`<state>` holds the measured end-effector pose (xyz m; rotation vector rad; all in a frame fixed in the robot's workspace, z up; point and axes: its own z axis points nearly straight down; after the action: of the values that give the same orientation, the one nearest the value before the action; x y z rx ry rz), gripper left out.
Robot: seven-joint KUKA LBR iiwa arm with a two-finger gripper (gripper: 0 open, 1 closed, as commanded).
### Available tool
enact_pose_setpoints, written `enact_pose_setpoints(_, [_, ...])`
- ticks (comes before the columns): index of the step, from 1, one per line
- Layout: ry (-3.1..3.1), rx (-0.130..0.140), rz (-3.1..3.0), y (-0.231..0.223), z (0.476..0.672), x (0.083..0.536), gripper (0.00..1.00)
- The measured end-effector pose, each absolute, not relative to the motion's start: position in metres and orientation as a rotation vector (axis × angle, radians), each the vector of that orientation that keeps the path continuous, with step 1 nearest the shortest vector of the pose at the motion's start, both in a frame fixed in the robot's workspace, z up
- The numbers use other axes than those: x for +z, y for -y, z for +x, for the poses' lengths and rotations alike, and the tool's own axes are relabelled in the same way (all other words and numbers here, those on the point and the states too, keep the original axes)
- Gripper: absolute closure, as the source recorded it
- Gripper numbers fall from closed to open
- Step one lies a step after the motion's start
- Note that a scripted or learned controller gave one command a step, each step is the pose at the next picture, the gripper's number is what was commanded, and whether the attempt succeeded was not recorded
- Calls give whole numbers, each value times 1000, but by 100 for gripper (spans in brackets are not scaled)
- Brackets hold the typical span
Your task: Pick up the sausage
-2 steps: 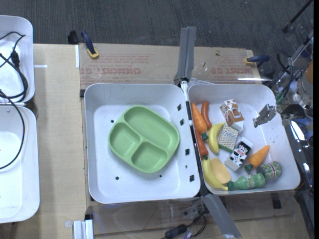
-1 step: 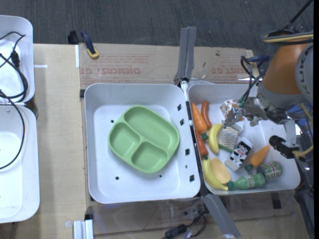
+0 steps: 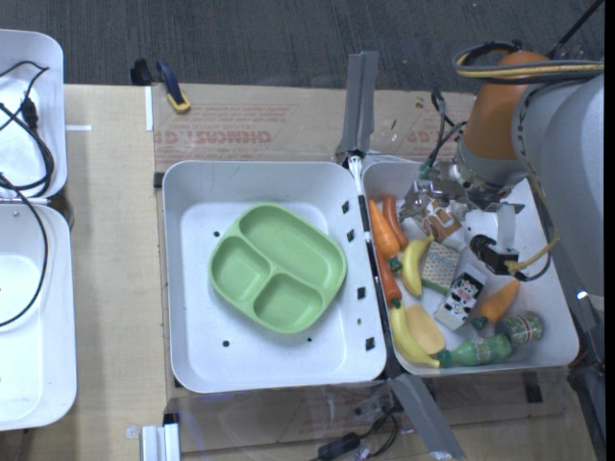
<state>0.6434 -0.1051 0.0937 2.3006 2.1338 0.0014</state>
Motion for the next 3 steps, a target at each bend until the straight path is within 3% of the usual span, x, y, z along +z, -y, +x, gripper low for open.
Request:
enact_pose_setpoints(1, [-1868, -1, 2523, 96, 659, 93, 0])
enact_pose_setpoints(2, [-1347, -2, 2836, 103, 659, 93, 0])
enact_pose_setpoints(3, [-1355, -5, 2831, 102, 659, 102, 100])
